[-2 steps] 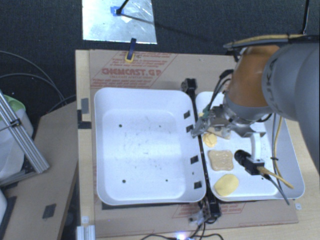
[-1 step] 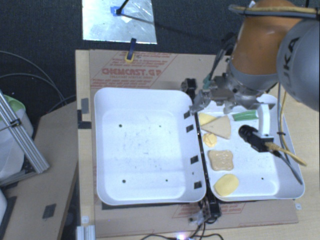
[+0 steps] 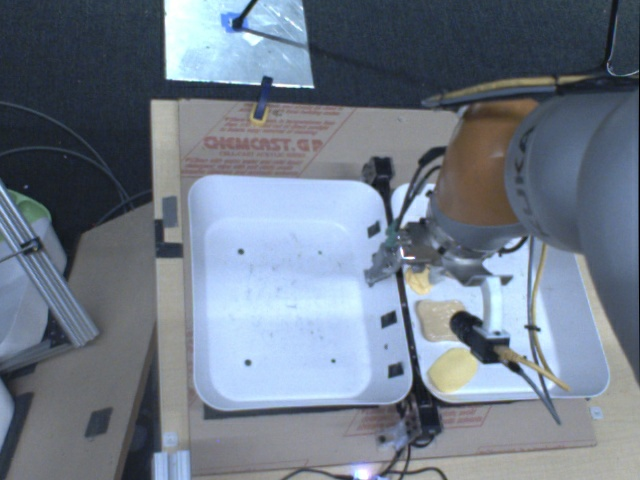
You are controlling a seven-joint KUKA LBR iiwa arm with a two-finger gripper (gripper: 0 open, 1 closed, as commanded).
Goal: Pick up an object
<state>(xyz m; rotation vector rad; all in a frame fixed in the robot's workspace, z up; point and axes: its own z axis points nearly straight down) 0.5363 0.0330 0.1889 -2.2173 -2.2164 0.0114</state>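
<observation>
Whether the jaws are open or closed cannot be told: the gripper (image 3: 384,265) is a small metallic cluster under the bulky grey arm (image 3: 560,168), and nothing can be seen held in it. It hangs over the seam where the left bin (image 3: 280,298) meets the right bin (image 3: 575,313), about halfway along those shared walls.

The things to pick all lie in the right bin, close to its left wall. A small yellow piece (image 3: 418,282) sits just beside the gripper, a flat tan piece (image 3: 438,318) lies nearer the front, and a round yellow piece (image 3: 452,370) rests by the front left corner.

The main risk, as I judge it, is the placement. Coming straight down from here would likely strike the two rims rather than reach any piece. The pieces also look low and flat and lie near the wall, so a closing grip may skid over them or pinch against the plastic. A drift towards the left bin would probably close on nothing.
</observation>
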